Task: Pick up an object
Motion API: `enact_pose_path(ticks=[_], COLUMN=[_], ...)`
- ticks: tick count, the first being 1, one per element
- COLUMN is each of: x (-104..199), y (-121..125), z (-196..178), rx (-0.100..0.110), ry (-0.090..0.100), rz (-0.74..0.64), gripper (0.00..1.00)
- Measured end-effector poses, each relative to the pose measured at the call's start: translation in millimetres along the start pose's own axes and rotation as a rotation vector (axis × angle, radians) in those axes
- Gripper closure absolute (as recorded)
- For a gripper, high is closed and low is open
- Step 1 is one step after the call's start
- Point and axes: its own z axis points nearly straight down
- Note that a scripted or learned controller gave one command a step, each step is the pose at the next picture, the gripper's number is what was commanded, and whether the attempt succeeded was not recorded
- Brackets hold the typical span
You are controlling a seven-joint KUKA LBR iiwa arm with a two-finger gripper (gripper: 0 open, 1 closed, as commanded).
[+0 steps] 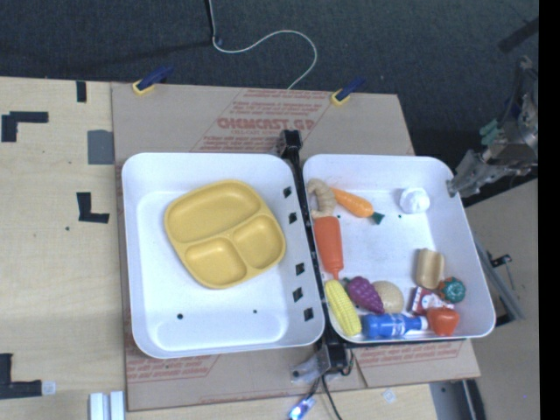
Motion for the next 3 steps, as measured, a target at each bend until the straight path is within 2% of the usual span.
enact_pose_path(ticks=[1,2,3], x=[-9.3,90.5,147.2], y=[-49.7,-47.8,-48.1], z=[-20.8,34.0,79.9], rx=[-0.001,0.006,0.005], ry=[0.001,0.004,0.002], rz=[0.004,-0.008,-0.004], gripper=[1.00,1.00,1.00])
